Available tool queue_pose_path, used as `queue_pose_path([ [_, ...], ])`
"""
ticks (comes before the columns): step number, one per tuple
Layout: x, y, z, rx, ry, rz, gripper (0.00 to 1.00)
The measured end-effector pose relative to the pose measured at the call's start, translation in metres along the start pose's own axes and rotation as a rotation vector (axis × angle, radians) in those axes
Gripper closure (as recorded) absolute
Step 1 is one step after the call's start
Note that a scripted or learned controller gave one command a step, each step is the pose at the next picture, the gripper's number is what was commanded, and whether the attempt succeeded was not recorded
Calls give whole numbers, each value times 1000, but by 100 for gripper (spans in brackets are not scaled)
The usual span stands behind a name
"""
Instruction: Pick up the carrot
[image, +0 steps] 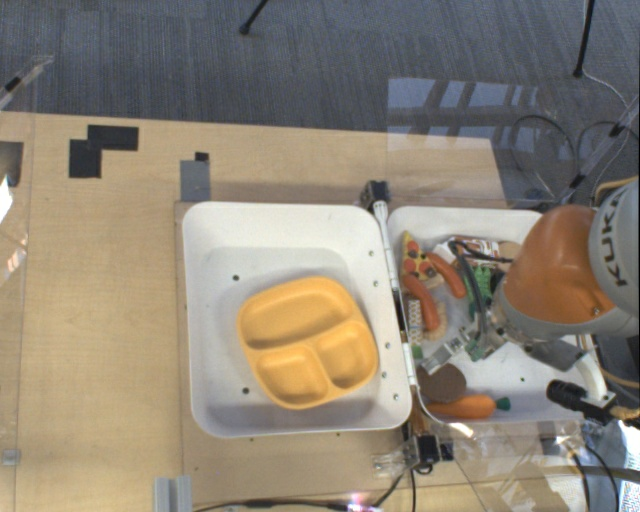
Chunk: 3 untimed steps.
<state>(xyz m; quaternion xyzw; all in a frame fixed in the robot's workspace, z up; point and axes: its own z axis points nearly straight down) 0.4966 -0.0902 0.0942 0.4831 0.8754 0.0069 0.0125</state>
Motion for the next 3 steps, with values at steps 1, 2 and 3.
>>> queue_pose_path([
  [1, -60, -39, 0, 4, -3, 55, 0],
  [2, -40, -26, 0, 4, -9, -34, 0],
  [3, -40, -22, -12, -3, -9, -36, 100],
])
